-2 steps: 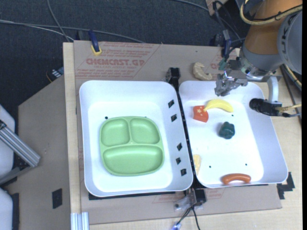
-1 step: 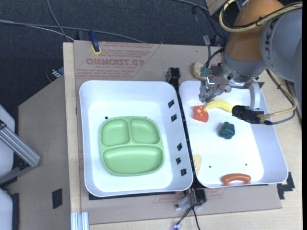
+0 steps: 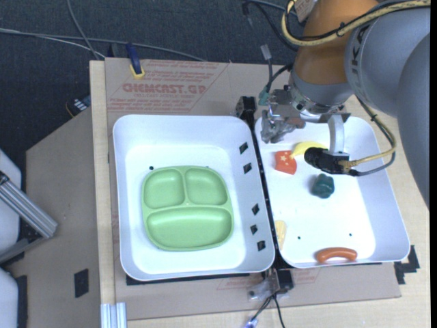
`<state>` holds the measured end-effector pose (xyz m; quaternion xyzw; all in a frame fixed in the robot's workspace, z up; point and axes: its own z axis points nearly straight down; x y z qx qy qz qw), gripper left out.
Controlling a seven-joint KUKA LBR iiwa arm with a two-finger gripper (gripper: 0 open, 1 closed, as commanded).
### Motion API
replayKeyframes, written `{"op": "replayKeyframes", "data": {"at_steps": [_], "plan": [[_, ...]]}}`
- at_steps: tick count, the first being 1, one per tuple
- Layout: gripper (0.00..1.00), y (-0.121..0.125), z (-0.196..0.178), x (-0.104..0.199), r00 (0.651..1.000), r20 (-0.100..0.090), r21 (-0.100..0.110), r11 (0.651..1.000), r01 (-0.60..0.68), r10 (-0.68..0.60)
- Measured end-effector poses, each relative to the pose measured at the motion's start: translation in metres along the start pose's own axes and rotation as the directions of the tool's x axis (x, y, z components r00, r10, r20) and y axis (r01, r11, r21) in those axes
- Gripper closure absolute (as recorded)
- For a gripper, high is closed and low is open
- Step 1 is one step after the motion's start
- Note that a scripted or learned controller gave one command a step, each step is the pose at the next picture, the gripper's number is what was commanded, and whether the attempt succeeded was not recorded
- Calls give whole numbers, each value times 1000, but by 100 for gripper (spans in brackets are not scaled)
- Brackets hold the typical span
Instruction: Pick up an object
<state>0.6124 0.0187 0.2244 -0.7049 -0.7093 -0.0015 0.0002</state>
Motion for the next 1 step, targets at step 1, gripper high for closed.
{"op": "replayKeyframes", "data": {"at_steps": [1], "plan": [[100, -11, -10, 49, 1000, 0, 1, 1000, 0, 0]]}}
